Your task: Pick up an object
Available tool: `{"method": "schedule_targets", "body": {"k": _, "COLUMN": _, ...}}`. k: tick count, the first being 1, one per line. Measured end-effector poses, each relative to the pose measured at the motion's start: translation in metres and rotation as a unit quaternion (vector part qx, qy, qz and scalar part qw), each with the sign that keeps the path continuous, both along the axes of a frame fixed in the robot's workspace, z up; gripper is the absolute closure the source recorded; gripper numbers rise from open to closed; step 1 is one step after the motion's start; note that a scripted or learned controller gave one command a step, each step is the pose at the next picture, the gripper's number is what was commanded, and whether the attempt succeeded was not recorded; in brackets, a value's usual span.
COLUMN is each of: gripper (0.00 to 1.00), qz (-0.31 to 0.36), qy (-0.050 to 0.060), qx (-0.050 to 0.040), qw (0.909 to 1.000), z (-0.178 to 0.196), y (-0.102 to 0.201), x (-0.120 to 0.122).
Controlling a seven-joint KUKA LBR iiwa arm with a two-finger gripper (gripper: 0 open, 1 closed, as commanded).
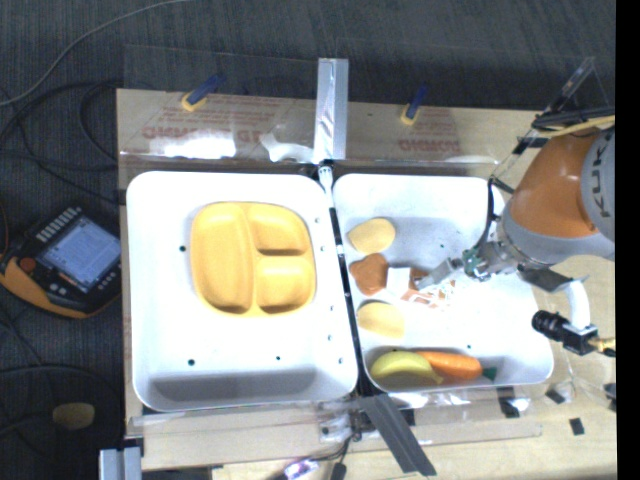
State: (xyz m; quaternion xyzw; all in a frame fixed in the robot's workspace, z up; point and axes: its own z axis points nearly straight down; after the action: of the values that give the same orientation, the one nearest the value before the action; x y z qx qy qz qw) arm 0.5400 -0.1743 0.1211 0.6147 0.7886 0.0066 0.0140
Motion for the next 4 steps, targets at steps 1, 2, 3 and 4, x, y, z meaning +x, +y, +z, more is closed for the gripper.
{"method": "schedule_targets", "body": {"k": 1, "gripper": 0.0, "qz": 0.077, "qy": 0.009, "qx": 0.0, "qw": 0.997, "z": -0.032, "y": 0.062, "x": -0.053}}
{"method": "schedule_targets", "body": {"k": 2, "gripper": 0.0, "qz": 0.014, "qy": 0.01, "qx": 0.0017, "qw": 0.9999, "z": -0.033, "y": 0.069, "x": 0.011}}
{"method": "schedule_targets", "body": {"k": 3, "gripper": 0.0, "qz": 0.121, "qy": 0.012, "qx": -0.0018, "qw": 0.9926, "z": -0.033, "y": 0.069, "x": 0.066}}
{"method": "schedule_targets", "body": {"k": 4, "gripper": 1.0, "qz": 0.121, "qy": 0.01, "qx": -0.0021, "qw": 0.9926, "z": -0.021, "y": 0.07, "x": 0.068}}
